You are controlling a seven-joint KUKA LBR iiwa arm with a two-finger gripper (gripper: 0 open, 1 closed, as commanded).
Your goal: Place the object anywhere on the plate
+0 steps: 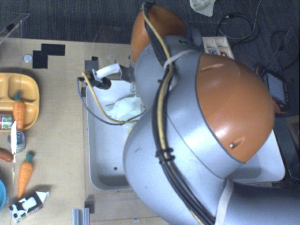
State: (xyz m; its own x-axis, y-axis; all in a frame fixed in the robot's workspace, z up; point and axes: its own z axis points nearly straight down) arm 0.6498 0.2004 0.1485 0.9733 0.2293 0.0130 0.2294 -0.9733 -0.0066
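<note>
Reaching in from the right with the arm (201,125) low over the far end of the white bin (105,172), right above a crumpled white thing (124,108), probably the object, so as to come straight down on it; cannot tell whether the gripper is clenched on it or released, being hidden under the wrist. Must cross the bin's left rim and the bare tabletop (56,125) toward the yellow plate (28,86) at the left edge, aiming for its free far compartment, away from the carrot (18,114) on its near part.
</note>
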